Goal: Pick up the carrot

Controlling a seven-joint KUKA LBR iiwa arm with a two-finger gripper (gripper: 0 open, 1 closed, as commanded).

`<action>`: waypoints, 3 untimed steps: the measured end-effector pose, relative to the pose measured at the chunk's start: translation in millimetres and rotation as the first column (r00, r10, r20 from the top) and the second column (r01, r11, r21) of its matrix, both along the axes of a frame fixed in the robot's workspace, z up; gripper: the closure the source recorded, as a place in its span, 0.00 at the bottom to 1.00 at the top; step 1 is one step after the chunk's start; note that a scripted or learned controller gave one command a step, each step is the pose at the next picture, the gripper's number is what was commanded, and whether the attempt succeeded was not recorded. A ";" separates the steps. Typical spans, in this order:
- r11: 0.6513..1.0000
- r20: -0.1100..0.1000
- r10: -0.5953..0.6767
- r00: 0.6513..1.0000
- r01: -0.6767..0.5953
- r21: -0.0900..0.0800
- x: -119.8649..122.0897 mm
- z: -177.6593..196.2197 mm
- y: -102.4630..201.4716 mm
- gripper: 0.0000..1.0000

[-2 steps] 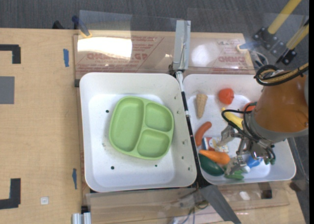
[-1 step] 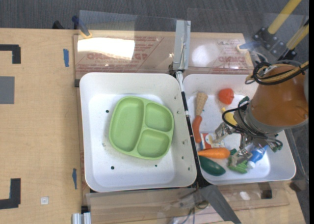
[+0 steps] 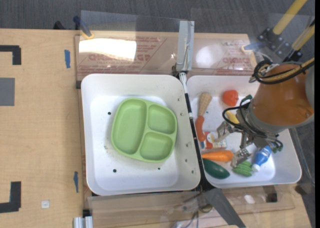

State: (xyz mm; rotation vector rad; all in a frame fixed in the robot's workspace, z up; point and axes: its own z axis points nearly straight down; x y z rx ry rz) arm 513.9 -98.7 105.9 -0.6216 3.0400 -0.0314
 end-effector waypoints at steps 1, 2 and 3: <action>0.996 0.014 -0.091 0.996 0.091 0.006 -10.9 -1.1 1.8 0.00; 0.998 0.020 0.056 0.998 -0.056 -0.005 -8.5 -0.9 -0.7 0.00; 0.994 0.000 -0.104 0.995 0.104 0.014 -13.9 0.4 -1.7 0.00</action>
